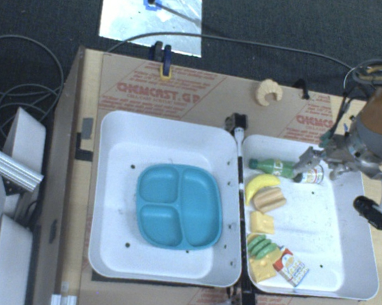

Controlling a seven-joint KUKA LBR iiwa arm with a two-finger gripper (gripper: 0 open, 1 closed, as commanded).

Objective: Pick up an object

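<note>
Green bottle point(274, 168) lies on its side at the back of the right bin point(353, 279), long axis running left-right, white-labelled end point(313, 177) toward the arm, green end pointing at the divider between the bins. Gripper point(311, 166) sits right over the bottle's labelled end, reaching in from the right under the grey-and-orange wrist; whether it is spread or pinching the bottle, cannot tell, and contact is unclear. Just in front of the bottle: a banana point(260, 187) touching a bread-roll-like piece point(270, 200), then a yellow block point(261, 223), a green item point(259, 246) and a red-and-white packet point(292, 268) in a row down the bin's left side. Left bin point(118, 137) holds a blue three-compartment plate point(179, 205), roughly centred. Both bins rest on a cardboard sheet point(186, 91) with red print; a small beige object point(269, 92) lies on the cardboard behind the right bin. Dark carpet and loose cables around the bench.
</note>
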